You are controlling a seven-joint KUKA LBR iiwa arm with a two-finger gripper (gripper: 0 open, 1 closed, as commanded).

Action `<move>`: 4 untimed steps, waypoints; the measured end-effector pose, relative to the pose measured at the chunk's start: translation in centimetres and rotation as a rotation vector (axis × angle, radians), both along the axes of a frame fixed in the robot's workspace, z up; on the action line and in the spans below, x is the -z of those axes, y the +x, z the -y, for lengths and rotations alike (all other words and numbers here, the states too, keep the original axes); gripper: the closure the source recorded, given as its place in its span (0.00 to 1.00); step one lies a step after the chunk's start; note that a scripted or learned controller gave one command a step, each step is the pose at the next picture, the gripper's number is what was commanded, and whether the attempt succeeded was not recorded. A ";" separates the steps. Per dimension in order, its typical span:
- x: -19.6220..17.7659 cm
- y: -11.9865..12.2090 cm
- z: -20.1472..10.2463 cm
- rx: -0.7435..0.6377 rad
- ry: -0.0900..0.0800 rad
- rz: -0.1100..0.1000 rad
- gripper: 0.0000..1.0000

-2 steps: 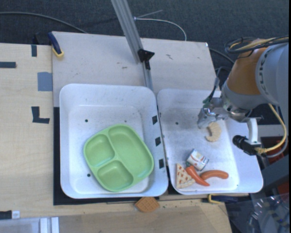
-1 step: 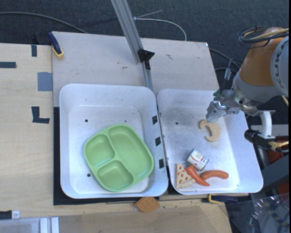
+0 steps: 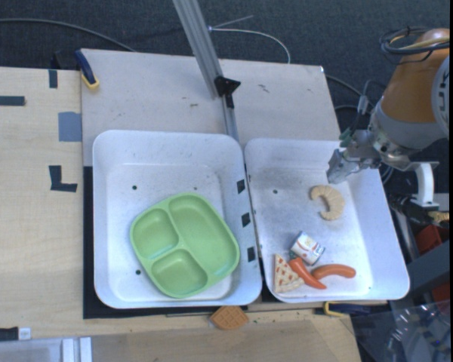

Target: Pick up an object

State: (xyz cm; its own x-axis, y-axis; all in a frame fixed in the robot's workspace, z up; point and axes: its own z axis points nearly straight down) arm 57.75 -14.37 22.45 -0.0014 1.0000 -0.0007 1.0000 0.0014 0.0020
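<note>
In the right bin (image 3: 377, 202) lie a tan croissant (image 3: 329, 201), a small white carton with a red and green label (image 3: 307, 248), an orange carrot (image 3: 326, 273) and a pizza slice (image 3: 285, 274). My gripper (image 3: 337, 169) hangs over the bin's upper right part, just above and to the right of the croissant, apart from it. I see nothing between its fingertips. The grey arm with its orange band (image 3: 415, 89) comes in from the right.
The left bin (image 3: 113, 202) holds a green divided plate (image 3: 183, 243). A slanted metal pole (image 3: 204, 44) crosses the bench above the bins. A brown cookie-like piece (image 3: 228, 317) lies on the bench in front of the bins. Cables run at the right.
</note>
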 end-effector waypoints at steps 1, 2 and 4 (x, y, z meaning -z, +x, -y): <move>0.0 0.1 -4.9 -0.004 0.002 -0.004 1.00; 0.5 -1.7 -9.6 -0.004 0.002 -0.006 1.00; 0.3 -3.2 -20.2 -0.005 0.002 -0.006 1.00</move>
